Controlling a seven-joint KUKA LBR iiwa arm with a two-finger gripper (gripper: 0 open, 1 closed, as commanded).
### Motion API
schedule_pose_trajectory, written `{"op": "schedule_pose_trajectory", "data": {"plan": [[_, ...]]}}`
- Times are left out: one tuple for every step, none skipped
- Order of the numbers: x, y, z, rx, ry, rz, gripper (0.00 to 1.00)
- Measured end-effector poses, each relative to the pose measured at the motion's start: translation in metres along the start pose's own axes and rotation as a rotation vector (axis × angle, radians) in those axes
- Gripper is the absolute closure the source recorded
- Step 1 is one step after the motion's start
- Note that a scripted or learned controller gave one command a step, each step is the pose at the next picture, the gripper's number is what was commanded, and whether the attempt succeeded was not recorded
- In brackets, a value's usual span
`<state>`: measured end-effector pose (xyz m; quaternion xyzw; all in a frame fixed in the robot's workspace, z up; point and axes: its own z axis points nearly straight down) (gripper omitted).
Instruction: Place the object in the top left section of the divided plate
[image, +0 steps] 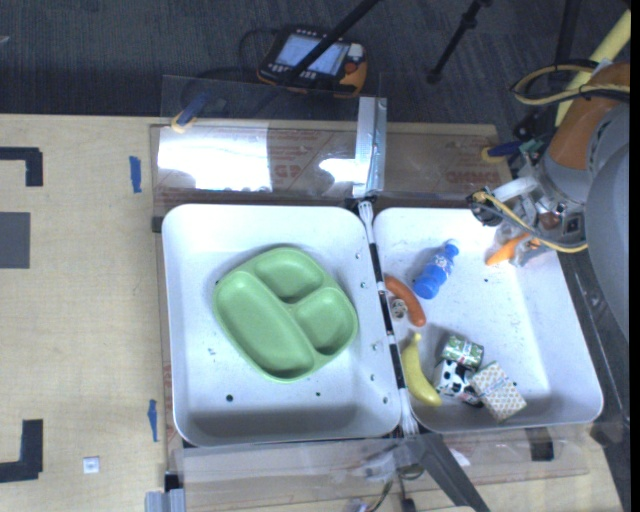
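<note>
A green divided plate (285, 312) lies in the left white bin (190, 240), turned at an angle, its three sections bare. The right bin (540, 330) carries the loose items. A blue bottle (435, 271) lies tilted near the middle of that bin's upper half. Just to its lower left, an orange-red sausage (406, 299) rests close to the divider between the bins. Below it, a yellow banana (418, 373) runs along the same inner edge toward the near wall. Beside the banana's right side sit a small green can (464, 352), a black-and-white patterned piece (453, 379) and a checkered packet (498, 392), all bunched together and touching or nearly so.

The grey arm (610, 190), with its orange band (572, 135), reaches in over the upper right corner of the right bin. Its claw (512, 243) hangs above the bin's far right corner, well apart from the bottle and the rest of the items, with an orange part showing at its tip. Whether the claw is open or closed cannot be told from this angle, and nothing is seen held in it. A handheld screen device (310, 56) lies on the dark floor beyond the wooden counter (80, 300).
</note>
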<state>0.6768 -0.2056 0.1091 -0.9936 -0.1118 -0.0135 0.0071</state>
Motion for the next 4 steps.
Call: {"op": "schedule_pose_trajectory", "data": {"plan": [[-0.016,-0.015,0.003,-0.026,0.005,-0.255,1.0],[-0.027,-0.007,0.001,-0.008,0.02,-0.006,1.0],[-0.032,-0.009,0.001,-0.01,0.019,-0.028,1.0],[-0.013,-0.004,0.001,-0.001,0.005,-0.006,1.0]]}}
